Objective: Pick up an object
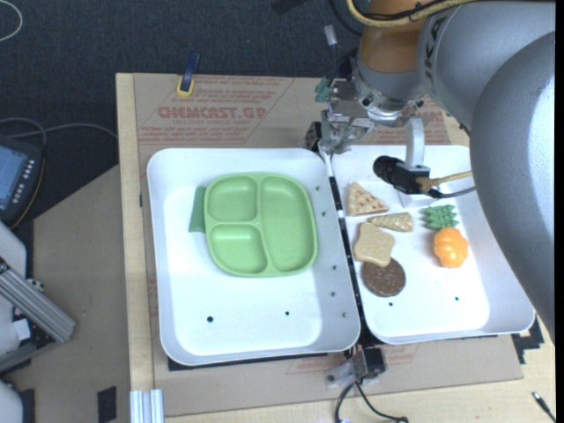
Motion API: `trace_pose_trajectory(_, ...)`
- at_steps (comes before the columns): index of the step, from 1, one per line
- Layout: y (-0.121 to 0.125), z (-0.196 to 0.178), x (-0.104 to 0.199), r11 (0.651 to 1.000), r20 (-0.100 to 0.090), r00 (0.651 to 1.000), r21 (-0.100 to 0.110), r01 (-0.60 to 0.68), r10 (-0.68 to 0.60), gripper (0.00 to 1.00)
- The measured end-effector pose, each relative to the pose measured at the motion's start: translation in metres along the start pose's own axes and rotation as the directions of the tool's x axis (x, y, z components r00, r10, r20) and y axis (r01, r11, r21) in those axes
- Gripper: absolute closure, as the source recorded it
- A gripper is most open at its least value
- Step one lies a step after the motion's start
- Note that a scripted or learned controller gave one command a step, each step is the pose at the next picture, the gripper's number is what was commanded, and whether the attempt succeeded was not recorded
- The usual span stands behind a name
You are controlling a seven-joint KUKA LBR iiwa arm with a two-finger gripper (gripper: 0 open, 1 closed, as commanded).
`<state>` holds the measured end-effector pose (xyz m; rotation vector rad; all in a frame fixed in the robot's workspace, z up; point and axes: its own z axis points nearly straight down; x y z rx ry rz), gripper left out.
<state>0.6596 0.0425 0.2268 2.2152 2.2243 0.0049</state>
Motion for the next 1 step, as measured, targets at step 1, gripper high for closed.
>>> trace_pose_trajectory(1,-0.0014,0.0025,-0.0165,1.000,0.002,1.000,0.005,-0.006,0.006,1.00)
